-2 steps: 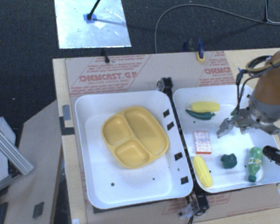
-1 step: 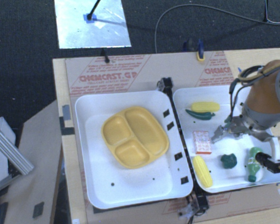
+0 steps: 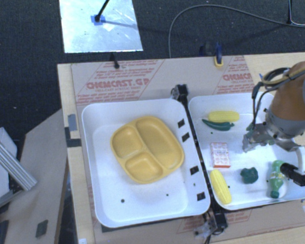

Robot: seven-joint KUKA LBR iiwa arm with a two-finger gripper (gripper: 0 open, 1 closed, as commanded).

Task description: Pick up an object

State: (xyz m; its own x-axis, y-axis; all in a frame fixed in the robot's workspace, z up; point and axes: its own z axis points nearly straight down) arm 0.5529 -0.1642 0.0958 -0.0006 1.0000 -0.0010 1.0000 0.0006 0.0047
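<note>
So the grey arm with the orange band is down inside the right shallow white bin (image 3: 246,100), and the pincer (image 3: 251,141) sits low near the middle of it. Honestly can't tell whether it's spread or pressed together, the wrist blocks that bit, and I see nothing held in it.

There are 5 candidates around it, so take your pick. Just to the camera-left of the pincer lies a small red-and-white printed packet (image 3: 220,155). Up and left of it, a yellow toy corn cob (image 3: 223,116) rests touching a dark green toy pepper (image 3: 218,124). Below the pincer sits a dark green lumpy toy (image 3: 249,175), and further toward the near corner a green plastic bottle-shaped toy (image 3: 276,178). A 2nd yellow corn cob (image 3: 220,186) lies along the bin's left wall.

What could go wrong, in my view: the pincer looks parked over bare floor between items, so closing here probably grabs air. Going for the packet, it's flat and may just slide. The upper corn and pepper touch, so a grab there could nudge 1 and drop both. The yellow 3-compartment plastic tray (image 3: 146,148) in the left bin (image 3: 112,202) is well out of the way.
</note>
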